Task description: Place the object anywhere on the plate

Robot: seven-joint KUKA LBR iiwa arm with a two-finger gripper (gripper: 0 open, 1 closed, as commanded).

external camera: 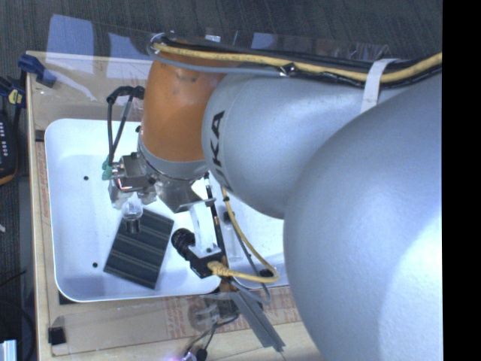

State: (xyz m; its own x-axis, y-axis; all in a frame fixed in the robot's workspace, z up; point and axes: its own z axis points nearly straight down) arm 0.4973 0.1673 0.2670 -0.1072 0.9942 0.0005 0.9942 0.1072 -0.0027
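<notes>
The arm (316, 179) fills most of the frame from the right, its orange band (176, 111) at upper centre, and it hangs low over the white bin (64, 201) on the left side. The gripper (135, 205) sits just below the wrist hardware, right at the top edge of a dark ribbed block (139, 248) lying flat on the bin floor in the lower left of the frame; whether it stands wide, narrow or closed on anything I cannot tell, since the wrist hides it. That block seems to be the object to move: a dark grey, nearly black rectangle with parallel ridges running its length, tilted a little off the bin's edges. It looks stiff and fairly light, not fragile, and the ridges should give some bite, though its flatness leaves little height to catch. I would take it across the short width, near the middle. A plate I cannot pick out, as the arm covers much of the bench.
</notes>
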